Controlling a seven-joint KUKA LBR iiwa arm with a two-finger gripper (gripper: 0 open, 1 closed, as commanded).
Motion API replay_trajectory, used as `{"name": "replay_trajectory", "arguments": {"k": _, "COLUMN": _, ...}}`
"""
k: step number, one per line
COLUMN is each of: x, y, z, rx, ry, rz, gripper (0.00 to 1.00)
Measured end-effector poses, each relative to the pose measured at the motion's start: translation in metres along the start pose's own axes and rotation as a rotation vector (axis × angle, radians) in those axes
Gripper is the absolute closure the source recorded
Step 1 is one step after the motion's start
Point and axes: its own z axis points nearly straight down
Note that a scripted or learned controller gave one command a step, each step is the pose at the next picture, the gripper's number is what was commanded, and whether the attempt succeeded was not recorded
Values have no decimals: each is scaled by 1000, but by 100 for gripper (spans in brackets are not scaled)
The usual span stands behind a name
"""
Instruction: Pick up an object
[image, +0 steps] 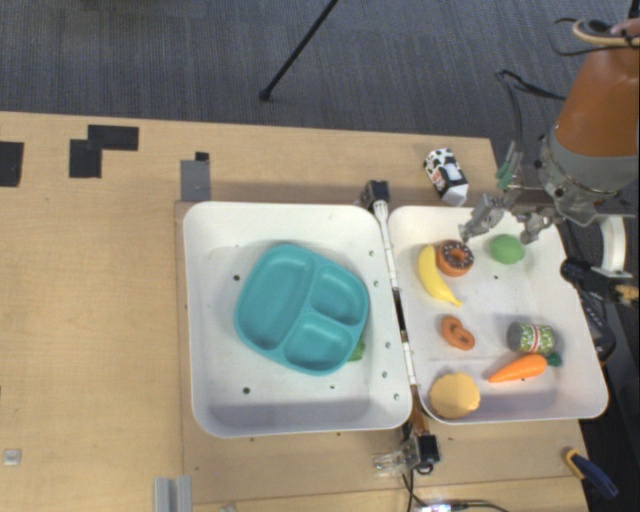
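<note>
No legible text, labels, brands or numbers anywhere

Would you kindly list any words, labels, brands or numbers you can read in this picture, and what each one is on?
None can be read.
Small can in the right bin: its label is too blurred to read.
Black-and-white carton on the bench: dark patches, no legible text.

Green ball (507, 249), right bin's far end (beside chocolate donut (456, 258))

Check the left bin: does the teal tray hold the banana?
No, the banana lies in the right bin beside a donut, apart from the teal tray.
</note>
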Motion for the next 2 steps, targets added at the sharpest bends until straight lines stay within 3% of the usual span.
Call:
{"name": "replay_trajectory", "arguments": {"k": 1, "x": 4, "y": -27, "z": 126, "rx": 5, "ry": 0, "rz": 128, "gripper": 0}}
{"name": "replay_trajectory", "arguments": {"k": 2, "x": -4, "y": 9, "z": 191, "rx": -5, "ry": -1, "rz": 118, "gripper": 0}}
